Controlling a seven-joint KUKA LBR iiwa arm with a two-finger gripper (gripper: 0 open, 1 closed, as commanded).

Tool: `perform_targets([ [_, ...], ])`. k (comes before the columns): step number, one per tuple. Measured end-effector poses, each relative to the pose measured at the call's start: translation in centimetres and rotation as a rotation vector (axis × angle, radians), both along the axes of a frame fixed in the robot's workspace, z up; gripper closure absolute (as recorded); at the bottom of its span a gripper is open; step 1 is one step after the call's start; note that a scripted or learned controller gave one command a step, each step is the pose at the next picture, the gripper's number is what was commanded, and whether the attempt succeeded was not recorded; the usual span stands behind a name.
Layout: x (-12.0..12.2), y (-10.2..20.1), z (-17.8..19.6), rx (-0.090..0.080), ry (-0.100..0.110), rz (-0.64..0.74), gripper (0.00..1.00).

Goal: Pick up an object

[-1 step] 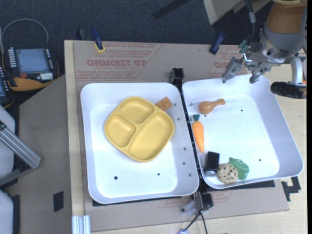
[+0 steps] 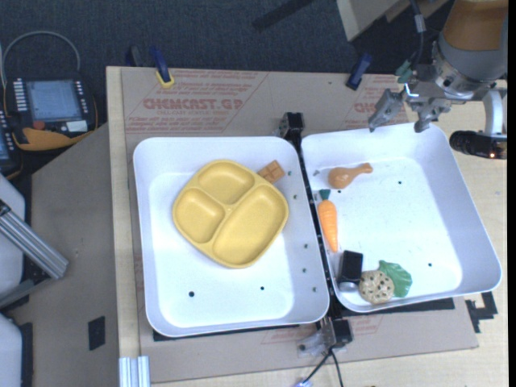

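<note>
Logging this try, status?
Pincer open, above right bin's far rim. Holding nothing. Drumstick nearest; carrot beyond it.

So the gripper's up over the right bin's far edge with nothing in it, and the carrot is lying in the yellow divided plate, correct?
Not quite. The carrot lies in the right bin, along its left wall, not in the yellow divided plate, which sits in the left bin. The camera view shows this. The gripper is over the right bin's far edge with nothing between its fingers.

Two shallow white bins side by side on a cardboard-topped bench [image 2: 242, 95] (red lettering printed across it): left bin [image 2: 153, 240], right bin [image 2: 459, 216]. Handheld control pendant [image 2: 50, 107] off to the far left.
</note>
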State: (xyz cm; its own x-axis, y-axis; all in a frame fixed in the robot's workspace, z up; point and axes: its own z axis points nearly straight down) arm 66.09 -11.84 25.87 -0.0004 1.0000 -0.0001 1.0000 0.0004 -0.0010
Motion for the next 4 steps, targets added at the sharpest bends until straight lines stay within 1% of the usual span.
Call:
perform_targets([
  [1, 0.0, -1.0, -5.5, 0.000, 0.005, -0.002, 0.00],
  [2, 0.3, -1.8, -10.0, 0.000, 0.002, -0.001, 0.00],
  [3, -0.2, -2.6, -15.2, 0.001, -0.002, -0.003, 0.00],
  [4, 0.0, -2.6, -13.9, -0.002, -0.008, -0.001, 1.00],
])
